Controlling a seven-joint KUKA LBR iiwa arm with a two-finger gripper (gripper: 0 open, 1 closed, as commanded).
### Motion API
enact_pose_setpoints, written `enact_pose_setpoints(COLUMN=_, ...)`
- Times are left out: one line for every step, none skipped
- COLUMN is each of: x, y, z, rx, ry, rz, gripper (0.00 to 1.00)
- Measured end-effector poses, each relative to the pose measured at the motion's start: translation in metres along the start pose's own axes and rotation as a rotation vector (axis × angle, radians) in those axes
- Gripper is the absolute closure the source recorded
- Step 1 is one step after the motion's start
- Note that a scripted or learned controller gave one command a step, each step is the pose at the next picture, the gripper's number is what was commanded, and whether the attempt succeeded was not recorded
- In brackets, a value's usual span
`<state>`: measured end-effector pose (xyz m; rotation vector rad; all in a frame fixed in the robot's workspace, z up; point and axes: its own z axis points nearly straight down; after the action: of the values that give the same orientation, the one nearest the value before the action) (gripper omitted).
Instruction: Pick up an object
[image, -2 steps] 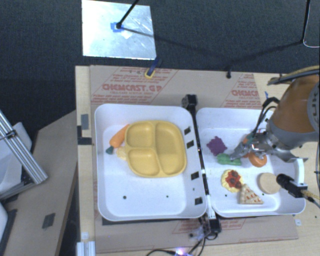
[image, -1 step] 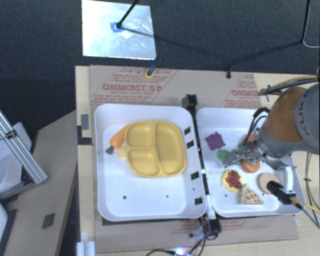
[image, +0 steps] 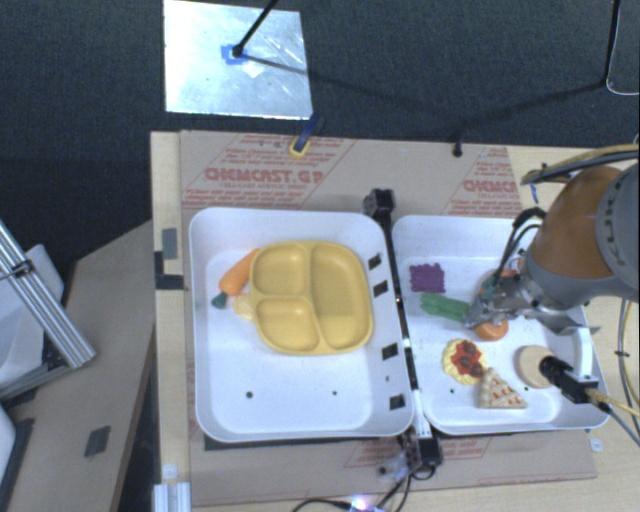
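Note:
My gripper (image: 492, 305) hangs low in the right bin (image: 420, 400), right over a small orange-red thing (image: 490, 329) and the right end of a green pickle-like piece (image: 442, 307). A purple grape bunch (image: 427, 276) lies to the upper left of it. In front sit a round yellow piece with red topping (image: 464, 359), a pizza slice (image: 498, 391) and a tan round cookie (image: 532, 362). The left bin (image: 215, 400) holds a yellow divided plate (image: 306, 297) with an orange carrot (image: 237, 272) at its left edge.
A black divider (image: 392, 300) runs between the two bins. The arm (image: 580, 240) reaches in from the right above the right bin's far corner. Cardboard (image: 260, 170) lies under both bins, and a shiny metal sheet (image: 238, 60) lies behind them.

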<state>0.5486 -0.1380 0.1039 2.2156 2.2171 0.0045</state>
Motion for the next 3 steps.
enact_pose_setpoints(x=-0.002, y=-0.008, z=-0.057, rx=0.001, ry=0.002, rz=0.001, gripper=1.0)
enact_pose_setpoints(x=-0.01, y=-0.011, z=-0.105, rx=0.0, ry=0.001, rz=0.001, gripper=1.0)
enact_pose_setpoints(x=-0.01, y=-0.01, z=-0.122, rx=0.003, ry=0.003, rz=-0.003, gripper=1.0)
